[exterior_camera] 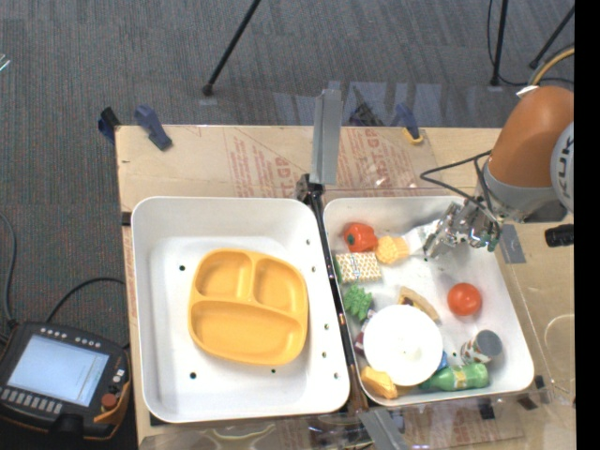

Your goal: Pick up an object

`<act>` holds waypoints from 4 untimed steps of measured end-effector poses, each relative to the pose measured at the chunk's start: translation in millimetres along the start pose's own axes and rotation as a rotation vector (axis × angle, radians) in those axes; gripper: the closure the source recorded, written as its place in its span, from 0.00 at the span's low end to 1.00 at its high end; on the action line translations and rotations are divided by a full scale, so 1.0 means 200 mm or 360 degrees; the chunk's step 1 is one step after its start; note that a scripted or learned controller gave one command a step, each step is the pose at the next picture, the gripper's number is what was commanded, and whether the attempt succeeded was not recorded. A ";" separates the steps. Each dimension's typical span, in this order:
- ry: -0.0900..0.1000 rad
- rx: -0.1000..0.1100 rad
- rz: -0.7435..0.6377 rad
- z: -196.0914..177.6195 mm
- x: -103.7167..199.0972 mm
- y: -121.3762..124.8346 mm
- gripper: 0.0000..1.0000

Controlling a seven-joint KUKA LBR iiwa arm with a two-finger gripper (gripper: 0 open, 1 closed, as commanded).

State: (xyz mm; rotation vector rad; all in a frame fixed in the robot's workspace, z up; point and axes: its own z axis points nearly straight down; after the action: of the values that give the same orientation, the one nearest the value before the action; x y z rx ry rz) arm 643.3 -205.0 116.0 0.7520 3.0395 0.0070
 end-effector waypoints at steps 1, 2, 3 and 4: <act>0.0013 0.0007 -0.0410 -0.05 0.09 -0.07 1.00; 0.0018 0.0009 0.0019 0.14 0.13 -0.11 1.00; 0.0015 0.0009 0.0017 0.14 0.12 -0.11 0.00; 0.0040 0.0022 0.0178 0.16 0.03 -0.08 0.00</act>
State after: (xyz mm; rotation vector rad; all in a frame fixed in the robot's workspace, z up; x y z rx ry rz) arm 631.1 -215.8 84.4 0.9285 3.0193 -0.0034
